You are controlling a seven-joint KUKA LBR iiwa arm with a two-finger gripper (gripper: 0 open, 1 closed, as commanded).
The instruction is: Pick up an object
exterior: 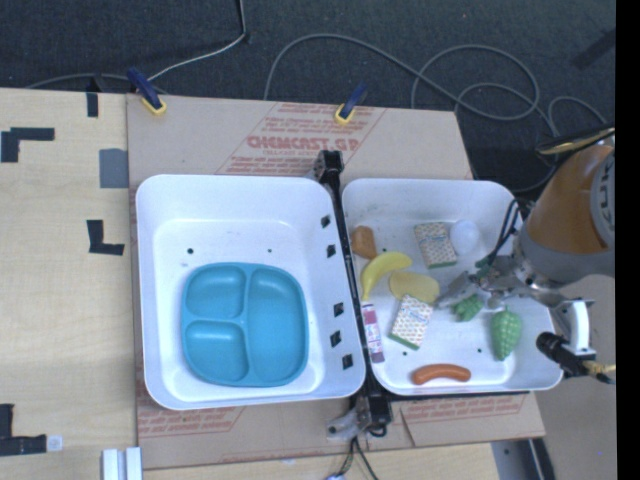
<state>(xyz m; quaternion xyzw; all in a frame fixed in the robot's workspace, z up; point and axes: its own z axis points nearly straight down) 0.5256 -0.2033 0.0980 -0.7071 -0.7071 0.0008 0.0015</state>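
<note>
My gripper (pixel 463 290) is low in the right bin (pixel 500 196), reaching in from the right under the grey wrist with the orange band. Its tip is just above a small dark green toy (pixel 466 309) and seems to touch it. A yellow wedge (pixel 415 286) lies just to the tip's left. Close by are a patterned packet (pixel 411 320), a second packet (pixel 435 243), a white ball (pixel 465 235), a yellow banana (pixel 381 269), a light green ridged toy (pixel 505 333) and an orange sausage (pixel 441 374).
A brown piece (pixel 362 240) and a pink bar (pixel 370 331) lie along the right bin's left wall. In the left bin (pixel 160 208) sits a blue divided plate (pixel 245 323). Cables run across the dark floor behind the bench.
</note>
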